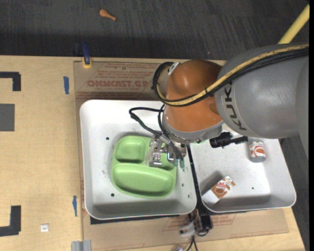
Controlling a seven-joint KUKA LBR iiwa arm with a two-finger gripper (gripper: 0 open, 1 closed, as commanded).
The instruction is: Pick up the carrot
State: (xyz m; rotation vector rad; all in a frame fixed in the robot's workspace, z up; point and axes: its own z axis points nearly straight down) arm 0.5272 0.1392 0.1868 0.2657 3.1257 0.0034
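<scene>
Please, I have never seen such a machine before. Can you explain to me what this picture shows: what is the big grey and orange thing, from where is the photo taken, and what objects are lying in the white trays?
The photo is taken by one fixed camera above a workbench, looking down at a slant. The big grey shape with the orange band is a robot arm that reaches in from the right. At its end is a small metal gripper, a two-finger hand, which hangs over the left white bin.

In that bin lies a green divided plate, right beneath the gripper. I cannot tell from here whether the gripper holds anything.

The right white bin holds a small can with a red and white label and a small red and white packet.

The arm's job is to pick up a carrot. A small orange object lies on the dark floor at the top, outside the bins; it may be the carrot.
</scene>
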